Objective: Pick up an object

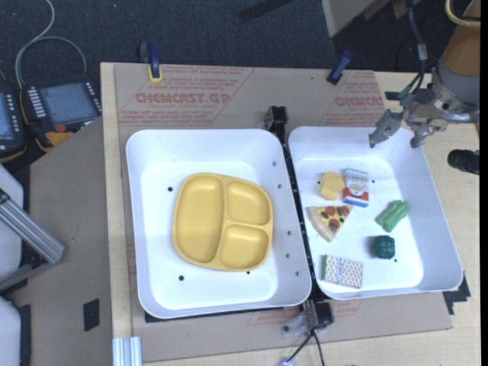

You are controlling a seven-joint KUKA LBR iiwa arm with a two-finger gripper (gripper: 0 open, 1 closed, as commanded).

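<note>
We see the gripper (402, 132) above the far edge of the right bin (435, 227), with its two fingers (381, 133) spread wide and nothing between them. The objects to pick lie lower in this bin, all apart from the gripper. A small yellow block (331, 185) and a little carton (355, 187) (white, with red and blue print) sit side by side in the middle. Just near of them is a pizza slice (329, 220). To the right we find a green piece (392, 214) and a dark green lump (383, 246). A patterned packet (342, 271) lies at the near edge. The left bin (149, 227) bears a yellow tray (222, 221) with three compartments.
</note>
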